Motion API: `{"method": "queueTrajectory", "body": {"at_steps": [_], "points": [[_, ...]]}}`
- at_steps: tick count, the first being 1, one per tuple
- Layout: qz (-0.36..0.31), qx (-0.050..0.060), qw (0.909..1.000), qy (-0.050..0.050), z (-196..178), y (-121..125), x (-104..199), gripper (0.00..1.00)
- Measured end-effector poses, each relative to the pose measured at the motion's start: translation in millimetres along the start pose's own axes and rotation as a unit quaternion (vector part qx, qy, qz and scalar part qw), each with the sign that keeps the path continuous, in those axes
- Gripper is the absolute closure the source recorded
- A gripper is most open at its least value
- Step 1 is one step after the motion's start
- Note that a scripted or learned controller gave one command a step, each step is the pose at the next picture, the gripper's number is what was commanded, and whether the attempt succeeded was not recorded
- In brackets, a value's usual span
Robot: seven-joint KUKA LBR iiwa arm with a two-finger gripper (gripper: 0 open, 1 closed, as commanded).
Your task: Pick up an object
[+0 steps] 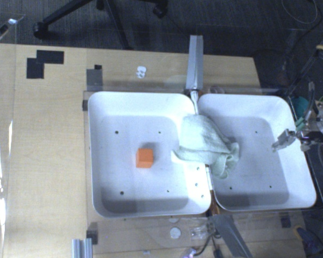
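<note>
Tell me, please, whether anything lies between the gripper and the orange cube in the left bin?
Yes. A crumpled white cloth drapes over the divider between the bins, right between the gripper at the right bin's edge and the orange cube.

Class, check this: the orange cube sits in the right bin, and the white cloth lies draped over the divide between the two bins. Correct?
One detail is wrong. The camera view shows the orange cube in the left bin, not the right. The white cloth does drape over the divide between the bins.

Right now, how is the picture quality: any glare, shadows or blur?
Camera view: soft glare streaks on the clear sheet at the left; gentle shadows along the inner walls of the left bin; the orange block and cloth look slightly soft; the gripper is small and blurry.
</note>
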State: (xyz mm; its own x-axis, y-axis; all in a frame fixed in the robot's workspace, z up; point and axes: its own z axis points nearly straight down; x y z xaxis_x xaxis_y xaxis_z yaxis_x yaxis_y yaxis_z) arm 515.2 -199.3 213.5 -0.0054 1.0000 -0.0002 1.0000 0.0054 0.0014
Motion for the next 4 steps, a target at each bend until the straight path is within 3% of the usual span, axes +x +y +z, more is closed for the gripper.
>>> {"method": "queueTrajectory", "body": {"at_steps": [1,2,3,4], "points": [[0.016,-0.002,0.9999,0.000,119.1,81.2,-4.7,0.00],[-0.089,-0.005,0.9960,-0.001,124.5,62.7,-2.5,0.00],[-0.090,-0.009,0.9959,-0.002,111.2,65.8,-2.0,1.00],[-0.166,-0.003,0.9861,-0.002,123.2,81.6,14.3,1.00]]}}
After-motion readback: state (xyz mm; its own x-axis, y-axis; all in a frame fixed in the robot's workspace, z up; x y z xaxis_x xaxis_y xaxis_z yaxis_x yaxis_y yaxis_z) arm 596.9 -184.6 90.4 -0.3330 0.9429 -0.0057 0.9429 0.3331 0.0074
